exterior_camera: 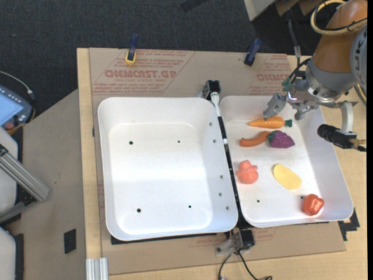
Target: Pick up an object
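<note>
Nothing has been lifted yet, as far as I can judge: every object lies flat in the right bin (341, 182), and the jaws (287, 107) hold nothing. They stand spread wide, one grey finger angled down to the left and the other to the right, hanging over the far end of that bin.

The likeliest target is the carrot (266, 122), which lies crosswise just below the jaws, its green tip pointing right. It sits close under the gap between the fingers, though from this slanted view I can't say whether they are level with it or above it. So the descent and the squeeze look to be what's left, then the lift.

The other pieces (a purple grape bunch (281, 139), an orange chili (254, 139), a pink toy (247, 172), a yellow lemon (287, 177) and a red pepper (313, 205)) lie nearer the front. The left bin (111, 156) sits alongside on the tabletop (175, 69).
</note>
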Motion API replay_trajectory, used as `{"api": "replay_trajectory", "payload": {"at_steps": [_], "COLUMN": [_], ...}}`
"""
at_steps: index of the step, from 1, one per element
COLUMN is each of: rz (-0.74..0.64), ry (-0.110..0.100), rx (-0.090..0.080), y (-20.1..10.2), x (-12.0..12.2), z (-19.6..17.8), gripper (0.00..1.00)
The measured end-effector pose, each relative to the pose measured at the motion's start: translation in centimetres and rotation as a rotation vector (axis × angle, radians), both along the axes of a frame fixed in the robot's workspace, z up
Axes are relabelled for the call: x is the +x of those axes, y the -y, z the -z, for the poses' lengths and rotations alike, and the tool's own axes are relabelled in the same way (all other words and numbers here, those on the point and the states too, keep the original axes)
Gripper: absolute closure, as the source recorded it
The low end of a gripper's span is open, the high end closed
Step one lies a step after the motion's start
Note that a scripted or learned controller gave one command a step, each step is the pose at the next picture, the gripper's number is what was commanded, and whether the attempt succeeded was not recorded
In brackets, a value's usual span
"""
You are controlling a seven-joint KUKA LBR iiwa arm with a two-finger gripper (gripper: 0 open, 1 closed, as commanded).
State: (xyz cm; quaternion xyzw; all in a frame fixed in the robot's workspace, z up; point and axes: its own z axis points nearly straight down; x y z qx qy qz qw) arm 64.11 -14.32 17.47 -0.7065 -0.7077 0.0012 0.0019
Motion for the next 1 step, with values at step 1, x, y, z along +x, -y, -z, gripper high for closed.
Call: {"api": "replay_trajectory", "payload": {"at_steps": [1], "rz": [-0.002], "ry": [0.000], "rx": [0.001], "y": [-3.72], "x": [0.34], "z": [3.76], "gripper": [0.00]}}
